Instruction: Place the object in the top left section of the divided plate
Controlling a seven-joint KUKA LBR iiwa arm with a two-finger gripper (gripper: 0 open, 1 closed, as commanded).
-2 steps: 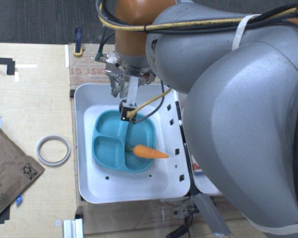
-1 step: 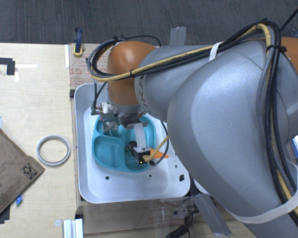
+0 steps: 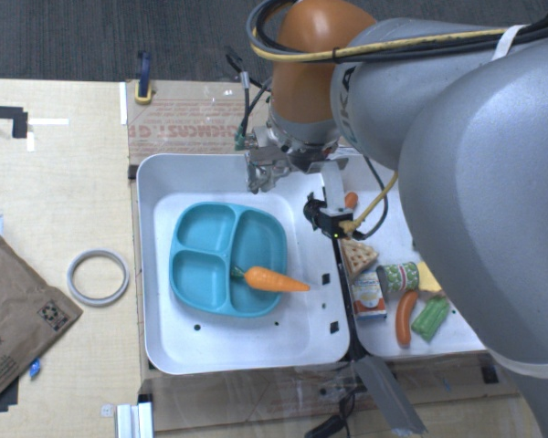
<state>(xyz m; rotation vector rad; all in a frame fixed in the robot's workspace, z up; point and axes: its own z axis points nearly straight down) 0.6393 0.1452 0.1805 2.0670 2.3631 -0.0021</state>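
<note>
Carrot (image 3: 276, 280) lying across the lower right edge of the blue divided plate (image 3: 201, 231), leaf end at the centre ridge, tip poking out past the rim toward frame right; not in the top left section. Plate sitting flat in the left white bin (image 3: 164, 336), centre of frame. End effector (image 3: 258, 176) hanging at the upper rim of that bin, above and clear of the plate; carrying nothing visible, opening of its tips not readable from this angle. Grey arm (image 3: 466, 153) filling the right of frame, orange band (image 3: 315, 53) at top centre. Right bin (image 3: 457, 340) holding cracker, small cans, sausage, green piece. Tape roll (image 3: 98, 276) resting on the tabletop (image 3: 55, 190) at frame left, beside a cardboard box (image 3: 14, 318).
</note>
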